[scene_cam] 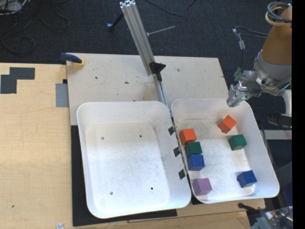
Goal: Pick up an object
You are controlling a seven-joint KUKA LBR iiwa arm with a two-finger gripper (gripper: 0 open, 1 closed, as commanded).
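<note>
Right bin (267, 175) holds six blocks near end effector (235, 98).

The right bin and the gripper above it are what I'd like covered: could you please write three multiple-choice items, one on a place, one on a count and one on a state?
1. Where is the purple block?
A. left bin
B. right bin, near its front left corner
C. on the bench behind the bins

2. How many blocks lie in the right bin?
A. five
B. seven
C. nine

3. Where does the gripper stand?
A. above the right bin's far right corner
B. down among the blocks
C. over the left bin

Answers:
1 B, it is the nearest of the four blocks along the left wall.
2 B, two orange, two green, two blue, one purple.
3 A, it hangs at the far rim, above the orange block.
</note>
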